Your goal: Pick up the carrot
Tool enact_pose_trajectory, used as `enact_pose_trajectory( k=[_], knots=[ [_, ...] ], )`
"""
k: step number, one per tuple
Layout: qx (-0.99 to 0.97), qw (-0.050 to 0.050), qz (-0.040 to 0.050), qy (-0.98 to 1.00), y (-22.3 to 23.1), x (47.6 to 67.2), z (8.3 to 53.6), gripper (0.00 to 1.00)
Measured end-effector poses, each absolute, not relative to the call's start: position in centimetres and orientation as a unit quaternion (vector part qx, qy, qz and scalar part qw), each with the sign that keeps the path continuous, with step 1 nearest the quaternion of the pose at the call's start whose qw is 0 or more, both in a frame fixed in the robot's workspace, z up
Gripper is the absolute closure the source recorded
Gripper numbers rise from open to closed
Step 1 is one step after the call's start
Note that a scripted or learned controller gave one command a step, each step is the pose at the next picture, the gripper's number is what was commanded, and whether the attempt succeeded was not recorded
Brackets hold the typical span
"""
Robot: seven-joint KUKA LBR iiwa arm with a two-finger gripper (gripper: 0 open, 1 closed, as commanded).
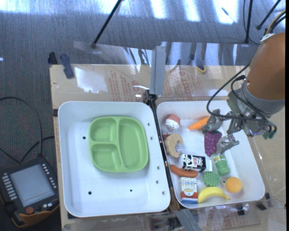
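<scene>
The orange carrot [198,124] lies tilted in the right bin [256,170], near its far edge, with its tip pointing left. My gripper [222,132] hangs just to the right of it, over the bin's upper middle. Its two fingers are spread open, with one fingertip [213,122] close to the carrot's thick end and the other [229,142] lower right. Nothing is held between them. A bunch of purple grapes [211,143] sits right beside and below the gripper.
The right bin also holds a small red-and-white round item [172,123], a cookie [174,145], a milk carton [192,162], a sausage [182,171], a juice box [188,187], a banana [213,194], an orange [233,185] and green toys [221,166]. The left bin [77,186] holds a green divided plate [119,144].
</scene>
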State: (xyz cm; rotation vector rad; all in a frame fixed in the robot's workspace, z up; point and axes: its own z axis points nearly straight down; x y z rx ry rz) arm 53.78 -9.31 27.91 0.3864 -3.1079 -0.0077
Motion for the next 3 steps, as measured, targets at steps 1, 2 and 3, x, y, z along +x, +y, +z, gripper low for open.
enact_pose_trajectory(
  k=[1, 2, 3],
  knots=[
    [0.164, 0.001, -0.0016, -0.987, -12.4, 51.7, 12.9, 1.00],
    [0.262, 0.001, -0.0025, -0.965, -20.8, 50.2, 15.5, 1.00],
    [0.263, 0.002, -0.0032, -0.965, -20.7, 50.2, 15.4, 0.00]
  ],
)
